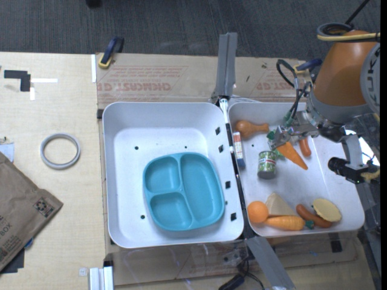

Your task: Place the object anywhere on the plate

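Tan bench (48,101), dark carpet at 12. Two white bins (115,162); one teal plate (182,190); two carrots (292,154). End effector (284,133) grip state: can't tell.

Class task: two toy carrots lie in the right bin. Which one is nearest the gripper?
The upper carrot, lying slanted right by the gripper, beside the small can. The other carrot lies flat along the bin's near edge, next to the orange ball.

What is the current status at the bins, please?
Gripper low in right bin, over the carrot; grip unconfirmed. Blue plate in left bin, nothing on it. Small can beside the carrot.
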Controlling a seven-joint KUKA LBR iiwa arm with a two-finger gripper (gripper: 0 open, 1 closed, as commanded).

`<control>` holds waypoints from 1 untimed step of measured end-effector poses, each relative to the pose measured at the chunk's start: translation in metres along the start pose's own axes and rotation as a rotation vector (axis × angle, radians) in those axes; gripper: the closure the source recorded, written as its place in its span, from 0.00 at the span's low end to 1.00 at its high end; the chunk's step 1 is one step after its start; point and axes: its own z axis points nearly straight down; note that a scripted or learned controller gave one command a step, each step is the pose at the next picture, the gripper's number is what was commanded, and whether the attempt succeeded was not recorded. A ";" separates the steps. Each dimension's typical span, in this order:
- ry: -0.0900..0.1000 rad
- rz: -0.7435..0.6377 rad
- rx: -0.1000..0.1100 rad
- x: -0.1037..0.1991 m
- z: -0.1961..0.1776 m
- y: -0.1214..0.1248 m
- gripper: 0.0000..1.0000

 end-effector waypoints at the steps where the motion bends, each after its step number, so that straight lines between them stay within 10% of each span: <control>1: -0.002 0.095 0.000 0.096 -0.065 -0.014 1.00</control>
